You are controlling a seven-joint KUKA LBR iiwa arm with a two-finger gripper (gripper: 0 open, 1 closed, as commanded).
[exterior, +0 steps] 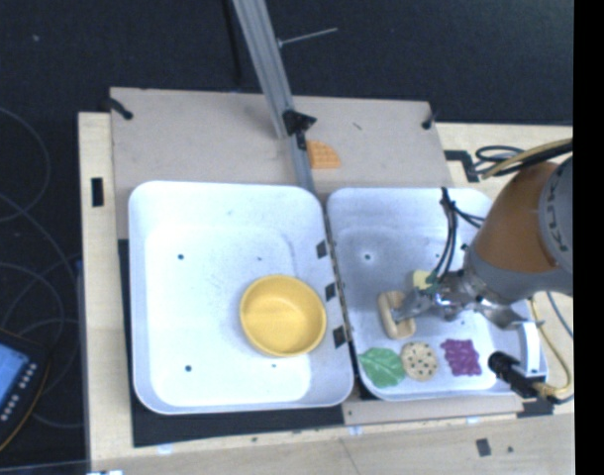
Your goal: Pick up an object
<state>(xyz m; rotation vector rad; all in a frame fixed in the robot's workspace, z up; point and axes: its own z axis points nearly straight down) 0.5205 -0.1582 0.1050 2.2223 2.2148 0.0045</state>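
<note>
In the right white bin [381,216], the tool [413,310] sits low against a tan, block-like object [390,312] at lower centre-right of the frame; how far it is open cannot be told. Just below lie a green leaf-shaped piece [381,365], a round speckled cookie [419,360] and a purple grape cluster [461,356]. A yellow bowl [281,315] rests in the left white bin [183,226].

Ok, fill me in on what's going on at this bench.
A grey robot arm reaches in from the right over the right-hand bin, with its gripper down beside a tan block near the middle of that bin. Whether it has hold of the block cannot be told from here. Along the bin's near edge lie a green leaf-shaped piece, a round cookie and a purple piece. A yellow bowl sits in the left-hand bin, untouched.
</note>
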